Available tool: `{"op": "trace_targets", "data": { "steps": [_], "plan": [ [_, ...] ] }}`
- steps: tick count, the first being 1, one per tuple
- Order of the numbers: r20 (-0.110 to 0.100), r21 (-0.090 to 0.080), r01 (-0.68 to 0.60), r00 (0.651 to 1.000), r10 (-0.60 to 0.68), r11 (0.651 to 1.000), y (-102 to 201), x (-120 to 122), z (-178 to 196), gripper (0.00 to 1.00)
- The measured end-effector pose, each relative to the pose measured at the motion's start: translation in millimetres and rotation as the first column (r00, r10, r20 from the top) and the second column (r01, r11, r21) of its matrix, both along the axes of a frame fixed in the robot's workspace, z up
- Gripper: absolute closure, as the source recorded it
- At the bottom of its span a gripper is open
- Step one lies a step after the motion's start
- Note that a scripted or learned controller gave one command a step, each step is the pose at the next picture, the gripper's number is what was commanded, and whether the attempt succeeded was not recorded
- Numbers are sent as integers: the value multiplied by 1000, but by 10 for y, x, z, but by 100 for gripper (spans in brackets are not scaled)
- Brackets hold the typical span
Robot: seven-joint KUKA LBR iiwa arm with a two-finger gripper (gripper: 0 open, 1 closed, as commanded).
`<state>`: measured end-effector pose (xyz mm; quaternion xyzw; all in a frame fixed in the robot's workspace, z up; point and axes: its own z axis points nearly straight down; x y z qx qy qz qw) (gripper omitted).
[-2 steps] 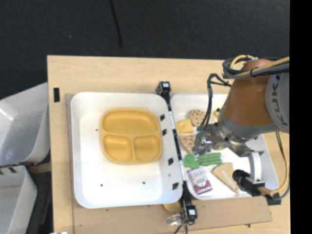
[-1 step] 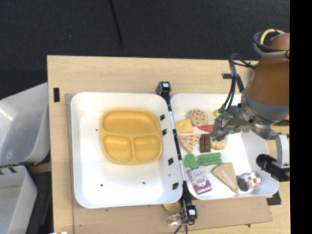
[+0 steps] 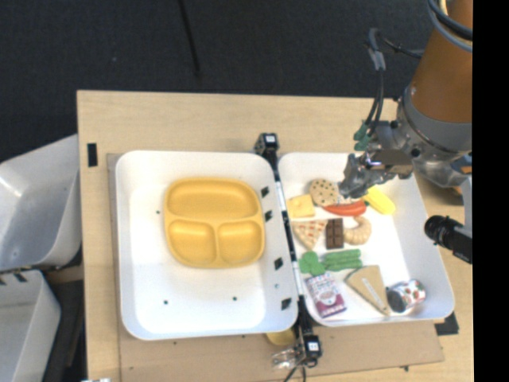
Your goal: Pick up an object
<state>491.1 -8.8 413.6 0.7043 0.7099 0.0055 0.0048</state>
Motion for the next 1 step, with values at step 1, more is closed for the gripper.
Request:
{"op": "trace_targets", "data": {
  "steps": [1],
  "plan": [
    [-12, -3, 10, 1000, -10, 1000, -589, -13, -37, 100]
  ]
}}
